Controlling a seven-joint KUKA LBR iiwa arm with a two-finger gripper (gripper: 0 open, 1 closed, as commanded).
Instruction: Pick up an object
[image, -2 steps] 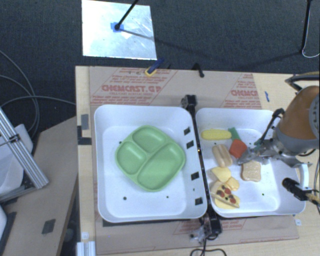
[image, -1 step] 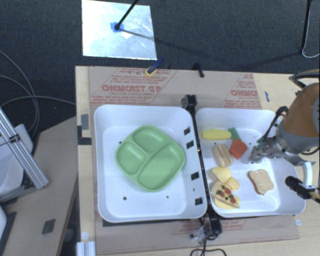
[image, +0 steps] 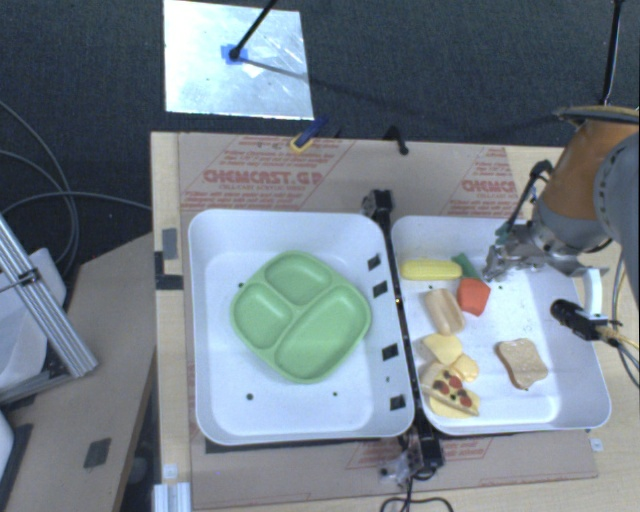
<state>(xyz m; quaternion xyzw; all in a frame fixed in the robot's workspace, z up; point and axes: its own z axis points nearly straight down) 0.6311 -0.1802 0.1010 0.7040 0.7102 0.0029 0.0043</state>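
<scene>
Nothing is lifted yet: your gripper (image: 497, 262) hovers low in the right bin (image: 575, 400), just above the toy carrot (image: 472, 293), which lies on the bin floor. You cannot tell its grip from here, so the pick remains undone.

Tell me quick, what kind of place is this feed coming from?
Probably a robotics lab test bench, not a kitchen. Two white bins sit side by side on a taped board; the right one holds toy food such as a pizza slice, the left a green divided plate. Loose cables trail over dark carpet.
</scene>
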